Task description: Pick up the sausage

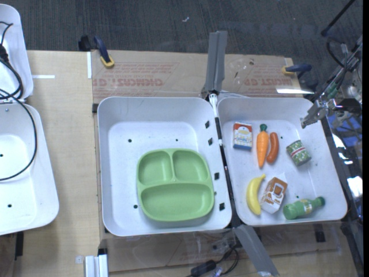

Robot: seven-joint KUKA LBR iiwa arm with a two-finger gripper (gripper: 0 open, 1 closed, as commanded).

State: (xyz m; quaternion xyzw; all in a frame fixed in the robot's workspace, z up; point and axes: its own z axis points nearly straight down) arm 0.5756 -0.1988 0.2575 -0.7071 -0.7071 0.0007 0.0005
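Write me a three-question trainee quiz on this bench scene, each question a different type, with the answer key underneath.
1. True or false: the sausage lies in the left bin.
2. Multiple choice: what lies right beside the sausage, touching or nearly so? A) banana B) carrot C) green bottle
3. Fill in: the green divided plate has ___ compartments.

Key
1. False. It lies in the right bin.
2. B.
3. Three.

The gripper hovers over the right bin's upper right corner, apart from the sausage.
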